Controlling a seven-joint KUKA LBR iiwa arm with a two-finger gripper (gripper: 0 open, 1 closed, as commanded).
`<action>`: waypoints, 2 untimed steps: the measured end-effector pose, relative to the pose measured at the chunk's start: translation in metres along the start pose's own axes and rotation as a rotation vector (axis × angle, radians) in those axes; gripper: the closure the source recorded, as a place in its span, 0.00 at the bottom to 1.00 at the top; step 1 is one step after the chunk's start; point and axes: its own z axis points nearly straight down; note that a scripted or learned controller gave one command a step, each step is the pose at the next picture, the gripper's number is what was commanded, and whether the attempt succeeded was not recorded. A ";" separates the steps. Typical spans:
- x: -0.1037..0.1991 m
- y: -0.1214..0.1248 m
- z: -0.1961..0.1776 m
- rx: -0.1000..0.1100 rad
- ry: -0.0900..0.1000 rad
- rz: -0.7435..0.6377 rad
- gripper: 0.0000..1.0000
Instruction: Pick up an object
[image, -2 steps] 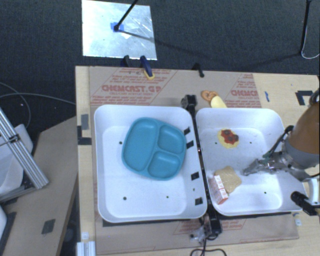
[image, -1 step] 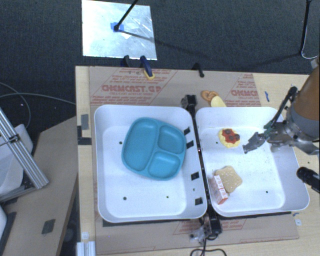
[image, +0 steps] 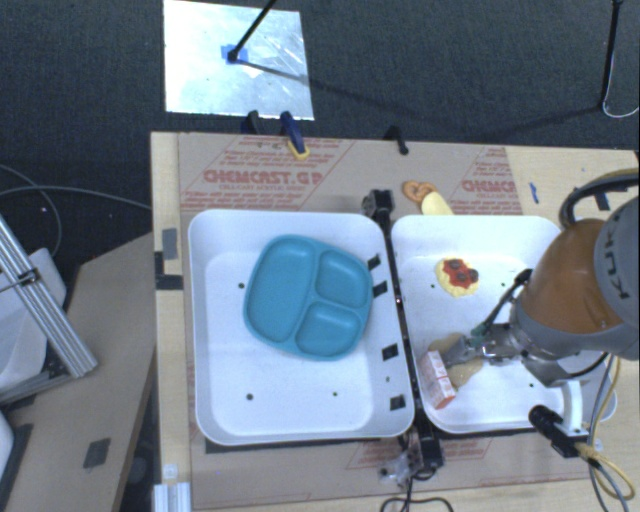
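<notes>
Gripper low in the right bin, right at the beige lump

We see the gripper (image: 462, 350) in the lower right of the frame, just above a beige lump (image: 465, 373) and beside a small red-and-white carton (image: 436, 378) (long axis running up-down) — we cannot tell its finger state. The lump lies directly below-left of the wrist.

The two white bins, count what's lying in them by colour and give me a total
Blue: 1, the divided plate in the left bin.
Yellow with red: 1, the small round toy in the right bin.
Red and white: 1, the small box.
Tan: 1, the lump beside the box, at the gripper.
Total: 4
</notes>
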 end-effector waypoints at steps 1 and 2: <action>0.029 0.071 -0.006 -0.001 -0.002 -0.006 0.00; 0.089 0.045 -0.140 0.004 0.003 -0.009 0.00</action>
